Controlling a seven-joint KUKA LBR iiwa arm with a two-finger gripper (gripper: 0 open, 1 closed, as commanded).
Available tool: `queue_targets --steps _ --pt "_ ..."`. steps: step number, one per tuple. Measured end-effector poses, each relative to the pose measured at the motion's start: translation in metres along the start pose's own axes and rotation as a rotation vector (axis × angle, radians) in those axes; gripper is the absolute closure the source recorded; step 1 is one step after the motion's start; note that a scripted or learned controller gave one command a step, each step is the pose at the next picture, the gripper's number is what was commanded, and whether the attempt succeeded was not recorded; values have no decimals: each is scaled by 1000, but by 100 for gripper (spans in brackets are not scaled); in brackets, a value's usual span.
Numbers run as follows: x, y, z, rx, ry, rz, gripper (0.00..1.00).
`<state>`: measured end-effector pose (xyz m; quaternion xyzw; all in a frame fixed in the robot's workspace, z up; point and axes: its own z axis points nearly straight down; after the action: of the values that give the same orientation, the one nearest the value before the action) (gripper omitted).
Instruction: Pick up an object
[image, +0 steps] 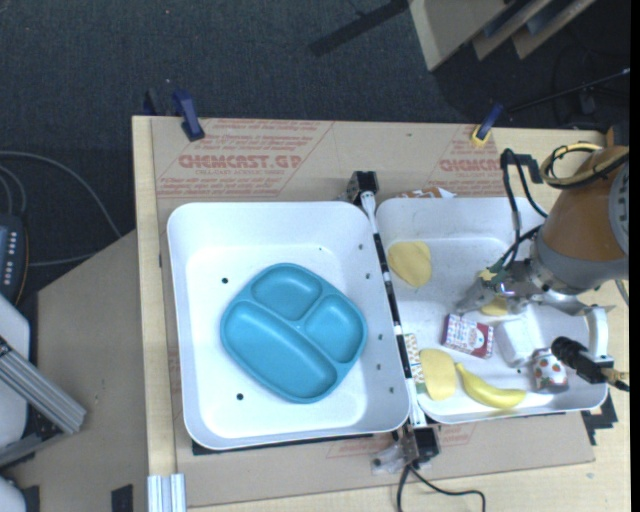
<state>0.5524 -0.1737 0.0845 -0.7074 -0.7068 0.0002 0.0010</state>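
— How is the light where I work?

— Bright and even from above. My two white bins (200, 300) come close to washing out, with soft glare on their floors, and the blue tray (292, 330) casts barely any shadow.

— And sharpness?

— The picture is rather soft and grainy. My end effector (497, 290) is a blur of grey against the white. The dark floor (250, 60) beyond the desk (260, 160) stays dim, with little detail.

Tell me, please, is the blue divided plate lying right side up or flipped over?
Right side up: the blue plate shows its three hollow compartments facing upward.
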Motion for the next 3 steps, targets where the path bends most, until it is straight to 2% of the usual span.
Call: queue_targets --steps 1,2,3 --pt "64 -33 0 0 0 -1 0" --pt "77 -39 0 1 0 0 0" --pt "80 -66 0 -2 -2 1 0"
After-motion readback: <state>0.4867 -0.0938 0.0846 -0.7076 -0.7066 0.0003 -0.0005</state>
